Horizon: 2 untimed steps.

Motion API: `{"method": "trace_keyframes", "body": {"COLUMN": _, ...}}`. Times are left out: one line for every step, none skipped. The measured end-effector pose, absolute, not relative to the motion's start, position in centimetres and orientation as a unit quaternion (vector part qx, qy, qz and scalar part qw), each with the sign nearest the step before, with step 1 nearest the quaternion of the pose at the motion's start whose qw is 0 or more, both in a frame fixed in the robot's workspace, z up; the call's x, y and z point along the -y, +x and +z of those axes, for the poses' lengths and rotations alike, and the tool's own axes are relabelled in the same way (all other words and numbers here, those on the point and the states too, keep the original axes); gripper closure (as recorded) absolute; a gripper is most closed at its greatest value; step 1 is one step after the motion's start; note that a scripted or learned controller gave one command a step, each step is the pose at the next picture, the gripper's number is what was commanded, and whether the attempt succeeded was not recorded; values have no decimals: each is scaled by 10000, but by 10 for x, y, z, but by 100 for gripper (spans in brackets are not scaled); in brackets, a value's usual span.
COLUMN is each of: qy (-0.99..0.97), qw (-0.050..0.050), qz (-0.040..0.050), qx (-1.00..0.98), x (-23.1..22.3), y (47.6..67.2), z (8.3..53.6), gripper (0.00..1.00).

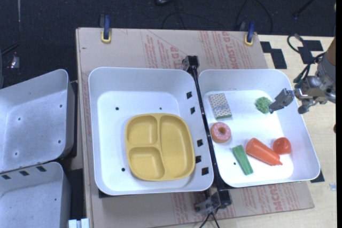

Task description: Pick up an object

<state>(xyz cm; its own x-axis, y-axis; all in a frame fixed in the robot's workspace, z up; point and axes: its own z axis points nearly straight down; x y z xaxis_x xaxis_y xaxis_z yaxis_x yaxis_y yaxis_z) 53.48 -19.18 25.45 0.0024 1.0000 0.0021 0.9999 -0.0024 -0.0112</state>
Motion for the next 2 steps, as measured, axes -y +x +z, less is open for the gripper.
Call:
{"method": "trace_keyframes", "body": {"qy": -7068, "qw": 2, "qz": 5, "qx": 7074, "x": 191, "y": 537, "z": 260, "gripper": 0}}
{"method": "trace_keyframes", "body": {"qy": -7074, "qw": 28, "qz": 18, "qx": 7069, "x": 191, "y": 537, "z": 196, "gripper": 0}}
